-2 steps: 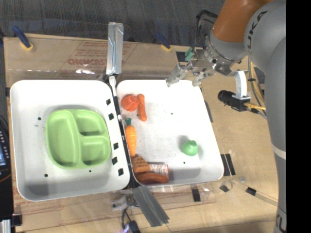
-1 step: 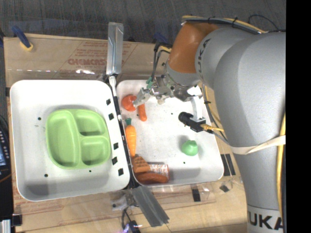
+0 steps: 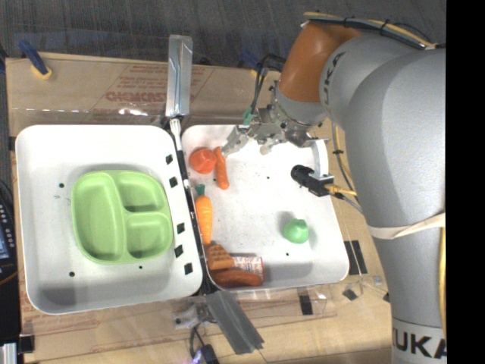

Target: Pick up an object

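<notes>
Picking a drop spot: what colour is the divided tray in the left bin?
Light green tray, seen in the camera view.

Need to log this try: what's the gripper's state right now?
Gripper: over the right bin's top-left area near the orange toy; open or shut cannot be told.

divided tray (image 3: 121, 216) in left bin (image 3: 38, 279), carrot (image 3: 204, 217) right

The setting is a robotics laboratory test bench. Indicators: a grey industrial KUKA arm (image 3: 394, 127) with an orange band, two shallow white bins (image 3: 45, 226) mounted side by side on a cardboard-covered bench (image 3: 91, 82), and a metal divider bracket (image 3: 179, 74) fixed between them. The contents are plastic props, namely a green compartment tray (image 3: 121, 217), toy carrots (image 3: 204, 218) and a green toy (image 3: 296, 230).
</notes>
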`<state>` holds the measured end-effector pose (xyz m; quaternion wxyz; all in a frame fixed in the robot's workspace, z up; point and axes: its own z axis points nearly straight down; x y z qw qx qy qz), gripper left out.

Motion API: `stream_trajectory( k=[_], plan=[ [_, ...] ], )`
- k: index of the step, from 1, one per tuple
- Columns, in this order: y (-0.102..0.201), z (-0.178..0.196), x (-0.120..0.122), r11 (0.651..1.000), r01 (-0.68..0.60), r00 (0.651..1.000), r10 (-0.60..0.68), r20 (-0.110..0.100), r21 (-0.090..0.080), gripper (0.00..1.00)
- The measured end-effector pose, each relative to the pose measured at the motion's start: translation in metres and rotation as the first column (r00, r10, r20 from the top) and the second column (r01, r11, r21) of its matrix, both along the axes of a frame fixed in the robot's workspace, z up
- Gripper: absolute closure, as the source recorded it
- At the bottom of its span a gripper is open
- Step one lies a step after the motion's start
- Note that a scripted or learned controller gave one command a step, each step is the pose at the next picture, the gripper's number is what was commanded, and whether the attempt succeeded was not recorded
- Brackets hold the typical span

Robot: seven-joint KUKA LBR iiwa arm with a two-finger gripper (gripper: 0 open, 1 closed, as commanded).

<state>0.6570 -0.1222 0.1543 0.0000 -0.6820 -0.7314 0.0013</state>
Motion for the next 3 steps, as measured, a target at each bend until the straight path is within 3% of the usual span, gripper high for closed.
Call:
stream_trajectory(
  k=[1,2,3],
  plan=[
    [0.015,0.053,0.000,0.962,-0.273,0.962,0.273,0.003,0.001,0.00],
    [0.026,-0.044,-0.002,0.964,-0.266,0.964,0.266,-0.005,0.004,0.00],
    [0.024,-0.034,-0.005,0.963,-0.268,0.963,0.268,-0.022,0.010,1.00]
  ],
)
